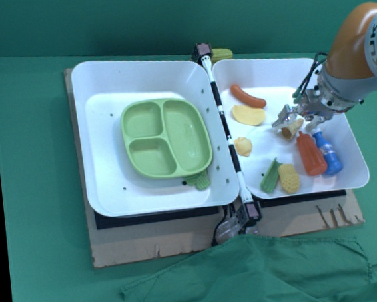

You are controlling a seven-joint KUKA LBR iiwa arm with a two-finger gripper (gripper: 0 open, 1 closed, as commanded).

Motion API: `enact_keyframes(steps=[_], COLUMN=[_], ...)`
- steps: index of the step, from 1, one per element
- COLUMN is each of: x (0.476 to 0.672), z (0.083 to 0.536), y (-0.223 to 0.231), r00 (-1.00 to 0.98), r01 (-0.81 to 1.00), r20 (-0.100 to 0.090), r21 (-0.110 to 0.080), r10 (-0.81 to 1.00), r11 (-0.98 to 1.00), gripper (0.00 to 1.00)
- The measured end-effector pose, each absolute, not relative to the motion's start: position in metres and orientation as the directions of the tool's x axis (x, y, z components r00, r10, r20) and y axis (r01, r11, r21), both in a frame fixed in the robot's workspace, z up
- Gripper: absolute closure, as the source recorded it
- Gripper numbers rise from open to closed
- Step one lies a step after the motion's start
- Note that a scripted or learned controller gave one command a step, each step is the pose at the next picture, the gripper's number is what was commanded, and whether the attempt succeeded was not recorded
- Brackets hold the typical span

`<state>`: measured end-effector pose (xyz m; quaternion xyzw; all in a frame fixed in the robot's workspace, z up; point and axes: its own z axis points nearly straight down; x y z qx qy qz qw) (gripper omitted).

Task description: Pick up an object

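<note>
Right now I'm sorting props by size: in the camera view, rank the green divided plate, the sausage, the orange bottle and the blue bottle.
1. Green divided plate, by far the largest.
2. Orange bottle.
3. Sausage, close to the orange bottle, so that order is unsure.
4. Blue bottle, partly hidden by the orange one.

Tan cone (294, 128) between hand's (291, 120) fingers

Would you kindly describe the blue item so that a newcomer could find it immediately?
Look in the right bin, toward its far right side, below the gripper. The blue bottle lies beside an orange-red bottle; it is the sole blue thing there.
</note>
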<state>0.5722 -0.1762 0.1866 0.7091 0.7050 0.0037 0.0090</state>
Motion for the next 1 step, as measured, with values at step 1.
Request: enact_keyframes(steps=[1], x=[0.5754], z=[0.1997], y=[-0.1789], r00=[0.009], r01=[1.000], r20=[-0.011], r21=[0.026], r10=[1.000], r11=[-0.008], gripper=[1.00])
